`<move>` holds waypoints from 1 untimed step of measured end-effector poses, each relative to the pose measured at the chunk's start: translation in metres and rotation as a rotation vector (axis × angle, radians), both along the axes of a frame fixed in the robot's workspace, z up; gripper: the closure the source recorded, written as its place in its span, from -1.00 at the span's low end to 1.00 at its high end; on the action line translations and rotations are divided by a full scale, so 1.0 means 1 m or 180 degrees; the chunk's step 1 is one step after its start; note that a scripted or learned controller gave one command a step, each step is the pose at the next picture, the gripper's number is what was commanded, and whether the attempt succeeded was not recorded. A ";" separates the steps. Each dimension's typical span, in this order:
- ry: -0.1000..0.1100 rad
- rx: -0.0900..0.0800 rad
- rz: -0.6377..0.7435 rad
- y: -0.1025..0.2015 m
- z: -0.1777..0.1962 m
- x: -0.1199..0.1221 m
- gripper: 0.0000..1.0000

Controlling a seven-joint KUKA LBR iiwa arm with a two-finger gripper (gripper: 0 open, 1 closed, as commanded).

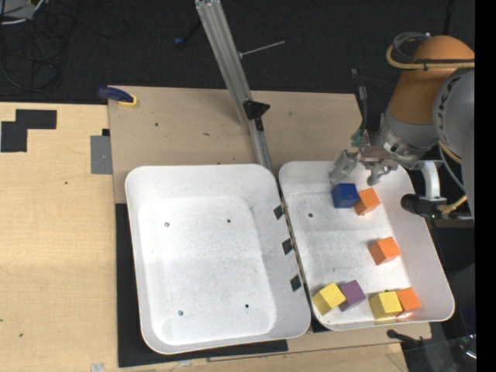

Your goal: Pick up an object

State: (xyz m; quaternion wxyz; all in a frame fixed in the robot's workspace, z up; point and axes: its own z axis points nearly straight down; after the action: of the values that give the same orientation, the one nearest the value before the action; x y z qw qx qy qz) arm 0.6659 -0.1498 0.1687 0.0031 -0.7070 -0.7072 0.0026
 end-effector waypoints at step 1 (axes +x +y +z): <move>-0.0006 0.0000 0.0010 0.005 -0.044 -0.002 -1.00</move>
State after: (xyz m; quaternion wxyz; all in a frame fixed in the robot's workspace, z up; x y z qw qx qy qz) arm 0.6642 -0.1450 0.1251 0.0025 -0.7058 -0.7084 0.0019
